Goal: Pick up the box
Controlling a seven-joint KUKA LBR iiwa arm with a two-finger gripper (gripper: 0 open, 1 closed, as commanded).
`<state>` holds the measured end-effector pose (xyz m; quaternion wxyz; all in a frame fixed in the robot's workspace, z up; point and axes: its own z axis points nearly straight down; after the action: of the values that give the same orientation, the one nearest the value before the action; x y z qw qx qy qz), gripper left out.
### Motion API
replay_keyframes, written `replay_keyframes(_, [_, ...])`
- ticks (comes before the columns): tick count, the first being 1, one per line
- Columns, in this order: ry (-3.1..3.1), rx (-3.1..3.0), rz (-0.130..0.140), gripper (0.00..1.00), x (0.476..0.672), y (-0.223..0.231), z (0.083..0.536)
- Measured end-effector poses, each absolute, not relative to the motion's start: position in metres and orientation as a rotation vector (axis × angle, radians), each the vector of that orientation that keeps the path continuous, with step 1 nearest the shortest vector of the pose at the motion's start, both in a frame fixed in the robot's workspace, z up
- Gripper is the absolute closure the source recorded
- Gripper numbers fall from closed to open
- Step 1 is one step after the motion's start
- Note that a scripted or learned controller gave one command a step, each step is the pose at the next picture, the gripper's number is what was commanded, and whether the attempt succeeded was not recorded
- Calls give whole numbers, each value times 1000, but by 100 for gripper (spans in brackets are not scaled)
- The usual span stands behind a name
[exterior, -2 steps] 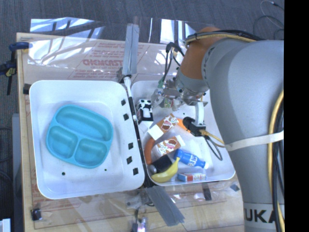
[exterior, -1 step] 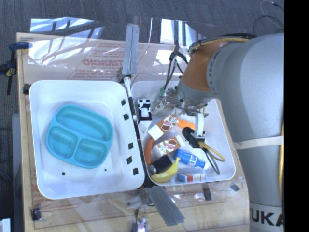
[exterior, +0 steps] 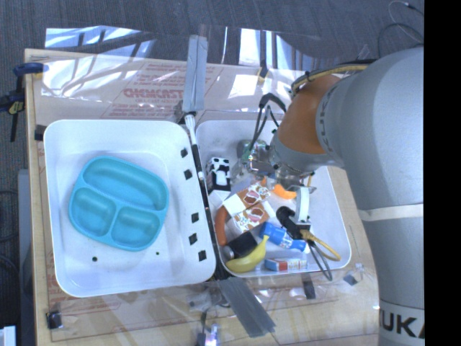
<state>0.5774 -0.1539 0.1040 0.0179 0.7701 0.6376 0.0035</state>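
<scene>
Nearest the camera in the right bin, a small carton lies flat by the near wall, with a banana curled just to its left. A black lump rests on the banana, and a blue thing lies slantwise just beyond the carton; what it is cannot be made out. An orange strip runs along the bin's left wall, partly hidden under the pile.

The box, pale with red and brown print, sits tilted in the middle of this bin on top of the clutter, touching the black lump and the blue thing. Just beyond it is a small orange piece, half hidden by the robot. Left of that, near the far left corner, stands a black-and-white toy.

The gripper hangs at the box's far edge, and its tip is lost against the clutter. Whether the claw is apart, together or clamped on anything cannot be told.

The left bin holds a blue tray with three compartments, lying flat in the middle.

The arm fills the right side and covers the right bin's far right corner.
</scene>
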Motion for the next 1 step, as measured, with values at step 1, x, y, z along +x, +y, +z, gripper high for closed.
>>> replay_keyframes(1, [1900, 2508, -7, 0, 656, -161, 90])
